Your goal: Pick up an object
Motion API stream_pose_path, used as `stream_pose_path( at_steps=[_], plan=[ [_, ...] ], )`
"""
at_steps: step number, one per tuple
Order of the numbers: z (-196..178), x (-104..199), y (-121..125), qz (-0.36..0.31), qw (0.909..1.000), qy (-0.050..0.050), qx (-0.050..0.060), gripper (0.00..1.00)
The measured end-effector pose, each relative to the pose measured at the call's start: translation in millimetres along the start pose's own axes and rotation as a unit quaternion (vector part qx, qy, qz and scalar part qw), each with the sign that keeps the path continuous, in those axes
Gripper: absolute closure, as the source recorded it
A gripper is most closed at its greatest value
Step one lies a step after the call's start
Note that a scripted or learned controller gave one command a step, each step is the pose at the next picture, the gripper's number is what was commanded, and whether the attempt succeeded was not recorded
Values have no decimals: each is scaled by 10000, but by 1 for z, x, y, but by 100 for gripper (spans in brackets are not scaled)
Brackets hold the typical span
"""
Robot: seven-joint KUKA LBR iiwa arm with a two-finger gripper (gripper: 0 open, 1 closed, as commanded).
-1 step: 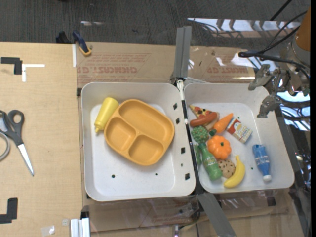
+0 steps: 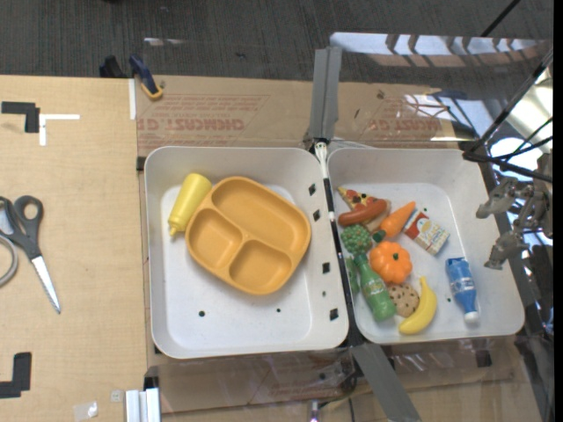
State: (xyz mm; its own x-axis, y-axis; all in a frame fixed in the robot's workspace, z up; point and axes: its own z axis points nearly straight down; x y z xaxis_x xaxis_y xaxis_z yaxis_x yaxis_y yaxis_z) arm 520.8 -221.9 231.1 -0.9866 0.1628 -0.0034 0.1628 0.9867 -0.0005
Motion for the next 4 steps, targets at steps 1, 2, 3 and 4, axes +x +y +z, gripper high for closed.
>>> stream_pose_path(
  at_steps=[1,2,3,4],
  plan=[
    [132,-7,1,-485,9988,-56,13,0],
    [131,43,30,-71,9999,-96,16,0],
    [131,51,84,522,9986,-100,6,0],
    [131,-21,132,283,9995,-100,4,0]
  ],
)
